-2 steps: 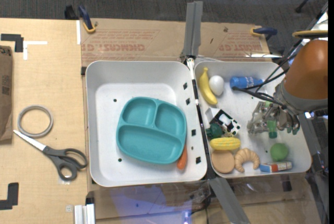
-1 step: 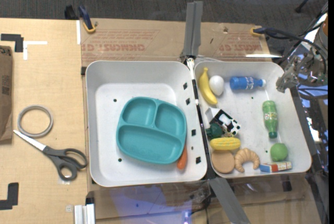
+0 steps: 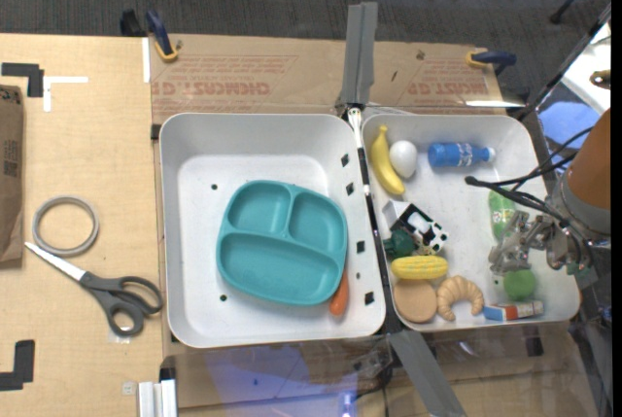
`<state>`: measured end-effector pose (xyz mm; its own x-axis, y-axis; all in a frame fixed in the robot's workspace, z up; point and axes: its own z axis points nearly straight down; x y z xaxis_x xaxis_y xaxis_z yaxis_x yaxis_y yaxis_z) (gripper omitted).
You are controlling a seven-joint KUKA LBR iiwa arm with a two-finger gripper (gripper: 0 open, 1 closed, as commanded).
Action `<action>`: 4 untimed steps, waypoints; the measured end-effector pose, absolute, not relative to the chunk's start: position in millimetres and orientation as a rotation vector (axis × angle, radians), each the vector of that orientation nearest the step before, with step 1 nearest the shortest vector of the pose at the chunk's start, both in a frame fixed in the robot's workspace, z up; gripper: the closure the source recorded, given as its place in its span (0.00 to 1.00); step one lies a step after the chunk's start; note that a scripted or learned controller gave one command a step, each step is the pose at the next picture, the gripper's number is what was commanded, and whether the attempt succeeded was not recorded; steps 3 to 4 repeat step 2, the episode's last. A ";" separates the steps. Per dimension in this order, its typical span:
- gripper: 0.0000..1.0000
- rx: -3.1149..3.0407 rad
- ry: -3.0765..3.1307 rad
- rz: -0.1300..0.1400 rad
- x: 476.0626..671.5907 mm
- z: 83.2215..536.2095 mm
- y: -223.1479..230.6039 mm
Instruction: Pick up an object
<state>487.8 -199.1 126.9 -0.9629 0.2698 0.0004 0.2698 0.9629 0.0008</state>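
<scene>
End effector (image 3: pixel 512 253), finger state impossible to tell, hangs in the right white plastic bin (image 3: pixel 530 135); round green ball (image 3: pixel 520 284) lies just below it.

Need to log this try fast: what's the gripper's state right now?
Gripper: low over the right bin by the green ball; open or shut cannot be told.

The 2 bins (image 3: pixel 180 240) are white. The tray (image 3: pixel 282 245) is teal, and the carrot (image 3: pixel 339 296) by it is orange. The banana (image 3: pixel 386 165) and corn (image 3: pixel 419 267) are yellow. The egg (image 3: pixel 402 156) is white, the bottle (image 3: pixel 460 155) blue, the ball (image 3: pixel 520 284) green, the croissant (image 3: pixel 459 294) tan. The scissors (image 3: pixel 117 294) have grey handles. The bench (image 3: pixel 87 143) is light brown.
</scene>
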 end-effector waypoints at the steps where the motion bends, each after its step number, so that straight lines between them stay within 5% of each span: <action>1: 1.00 -0.714 -3.062 0.000 516.2 91.9 -209.1; 2: 1.00 -1.046 -2.967 0.001 583.2 92.4 -198.6; 4: 1.00 -1.046 -2.967 0.001 583.2 92.4 -198.6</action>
